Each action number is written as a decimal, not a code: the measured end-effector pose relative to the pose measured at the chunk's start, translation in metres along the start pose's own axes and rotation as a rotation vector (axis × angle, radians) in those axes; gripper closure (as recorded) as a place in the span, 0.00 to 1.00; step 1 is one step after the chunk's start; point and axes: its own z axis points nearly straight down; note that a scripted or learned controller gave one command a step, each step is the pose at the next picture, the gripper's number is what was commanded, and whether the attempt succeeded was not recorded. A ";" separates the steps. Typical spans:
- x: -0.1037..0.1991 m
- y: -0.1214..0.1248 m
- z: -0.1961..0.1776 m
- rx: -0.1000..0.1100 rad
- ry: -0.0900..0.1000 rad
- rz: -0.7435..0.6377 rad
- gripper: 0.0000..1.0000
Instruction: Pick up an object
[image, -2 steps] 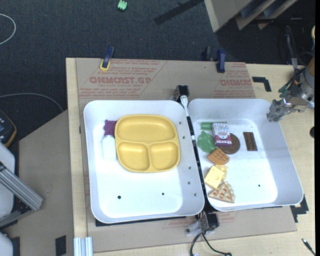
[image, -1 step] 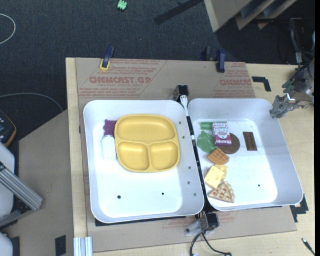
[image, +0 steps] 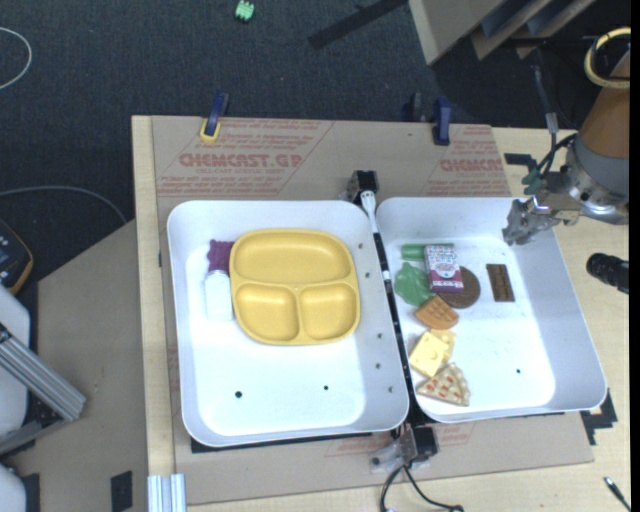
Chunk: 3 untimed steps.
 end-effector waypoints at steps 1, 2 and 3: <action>0.065 -0.004 0.000 0.000 0.001 -0.002 1.00; 0.115 -0.018 -0.011 0.000 0.000 0.000 1.00; 0.171 -0.031 -0.010 0.001 0.001 -0.002 1.00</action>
